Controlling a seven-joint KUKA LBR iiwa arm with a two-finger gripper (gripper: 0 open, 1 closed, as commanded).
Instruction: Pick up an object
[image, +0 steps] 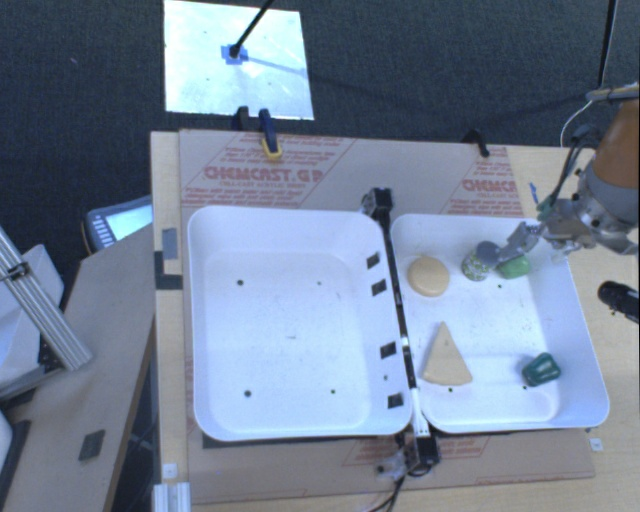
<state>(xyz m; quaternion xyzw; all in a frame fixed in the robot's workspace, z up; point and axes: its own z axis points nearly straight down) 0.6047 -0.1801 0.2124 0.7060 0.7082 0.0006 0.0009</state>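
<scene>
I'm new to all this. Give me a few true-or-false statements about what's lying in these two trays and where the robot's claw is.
1. The right bin holds a tan wedge. True.
2. The round tan disc lies in the left bin. False: it lies in the right bin, near the divider.
3. The gripper is over the right bin's far side, beside a light green object. True.
4. A dark green object sits at the left bin's far edge. False: it is in the right bin's near right corner.

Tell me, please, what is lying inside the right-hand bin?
Inside the right-hand bin: a round tan piece, a tan wedge, a dark green object and a light green object, partly covered by the gripper.
</scene>
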